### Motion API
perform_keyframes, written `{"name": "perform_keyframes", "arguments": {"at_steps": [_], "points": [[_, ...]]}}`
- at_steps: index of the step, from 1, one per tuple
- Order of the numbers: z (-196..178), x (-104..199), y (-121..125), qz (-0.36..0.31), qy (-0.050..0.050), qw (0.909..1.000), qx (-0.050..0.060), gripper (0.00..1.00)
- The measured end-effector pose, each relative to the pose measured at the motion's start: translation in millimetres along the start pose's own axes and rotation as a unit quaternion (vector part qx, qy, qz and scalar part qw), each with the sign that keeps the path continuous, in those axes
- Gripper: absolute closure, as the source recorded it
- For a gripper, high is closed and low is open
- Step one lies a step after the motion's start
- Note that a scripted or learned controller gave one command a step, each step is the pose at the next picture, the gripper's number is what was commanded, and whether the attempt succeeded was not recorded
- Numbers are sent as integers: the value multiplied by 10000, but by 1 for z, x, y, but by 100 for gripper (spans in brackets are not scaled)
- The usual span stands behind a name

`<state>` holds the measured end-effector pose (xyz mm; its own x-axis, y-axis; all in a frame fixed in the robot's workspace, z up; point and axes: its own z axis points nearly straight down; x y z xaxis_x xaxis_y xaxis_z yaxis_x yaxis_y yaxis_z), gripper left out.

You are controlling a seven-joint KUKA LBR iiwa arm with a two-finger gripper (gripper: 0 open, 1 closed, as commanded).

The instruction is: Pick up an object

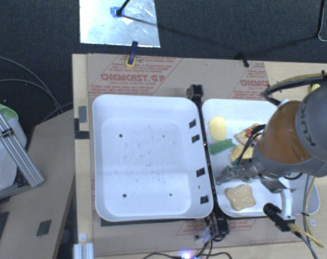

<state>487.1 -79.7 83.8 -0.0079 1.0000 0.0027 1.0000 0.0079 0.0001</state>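
**Arm down in the crowded bin, grab looks dicey**

Going left to right: the left bin (147,155) sits well off to the gripper's left and has nothing the arm is working on. The action is in the right bin (236,108). The gripper (232,172) is low near that bin's left wall, and honestly I can't tell how it's set, the wrist covers too much. Just above it lies a green stick (220,146), and further up a yellow egg-shaped thing (218,127). Just below it sits a tan cracker-looking piece (240,196). To its upper right there's a jumble of small items (245,139), half hidden by the arm (293,139).

My worry: things are packed close, so it could nudge the stick or cracker away, or scrape the wall and come up with nothing.
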Motion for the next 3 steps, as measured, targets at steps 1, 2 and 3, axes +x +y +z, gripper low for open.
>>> {"name": "perform_keyframes", "arguments": {"at_steps": [1, 2, 3], "points": [[-2, -29, 59, 18, -27, 10000, -35, 0], [-13, -28, 59, 13, -18, 10000, -41, 100], [-12, -28, 58, 16, -15, 10000, -24, 0]]}}
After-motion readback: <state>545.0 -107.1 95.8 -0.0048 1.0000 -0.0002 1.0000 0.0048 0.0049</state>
